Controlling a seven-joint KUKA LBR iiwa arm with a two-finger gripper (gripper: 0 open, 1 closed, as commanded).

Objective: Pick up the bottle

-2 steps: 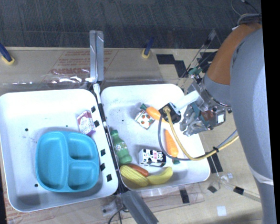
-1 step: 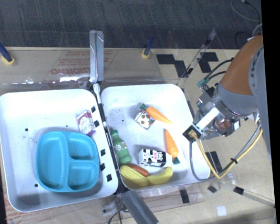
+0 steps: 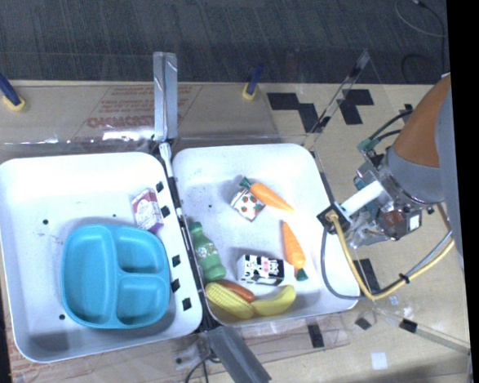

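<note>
Green bottle (image 3: 206, 252) lies untouched by the right bin's (image 3: 302, 153) left edge; whether the claw (image 3: 365, 227) is open, I cannot tell.

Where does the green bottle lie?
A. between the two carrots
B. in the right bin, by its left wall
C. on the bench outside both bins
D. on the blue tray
B: the bottle lies in the right bin, against its left wall, above the corn.

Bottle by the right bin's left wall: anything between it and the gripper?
Yes. The green bottle lies at the far side from the gripper. Between them lie a small cow-print carton and an upright carrot.
</note>
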